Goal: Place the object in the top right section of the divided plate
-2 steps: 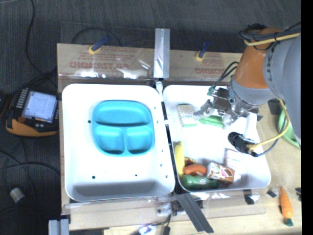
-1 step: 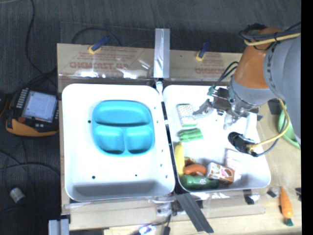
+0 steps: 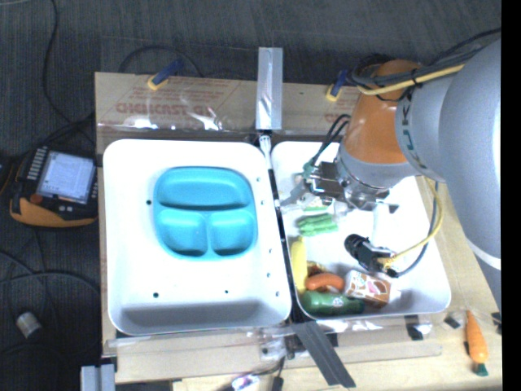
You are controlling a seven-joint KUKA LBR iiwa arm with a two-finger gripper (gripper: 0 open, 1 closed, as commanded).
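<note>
The blue divided plate (image 3: pixel 203 192) lies in the left bin (image 3: pixel 122 251), with one wide section at the far side and two smaller ones nearer me; all are bare. In the right bin (image 3: pixel 427 259) my gripper (image 3: pixel 316 195) reaches down at the bin's left side, just above a light green toy vegetable (image 3: pixel 315 223). The wrist and orange band (image 3: pixel 376 133) hide much of the gripper. Toward the bin's front lie a yellow piece (image 3: pixel 299 256), an orange carrot (image 3: pixel 325 282), a dark green vegetable (image 3: pixel 334 304) and a small brown and white carton (image 3: pixel 369 287).
A black cable plug (image 3: pixel 361 249) hangs from the arm over the middle of the right bin. The raised divider (image 3: pixel 277 218) runs between the two bins. An orange toy (image 3: pixel 476 342) lies outside the bins at the front right. A handheld controller (image 3: pixel 59 182) rests left of the bench.
</note>
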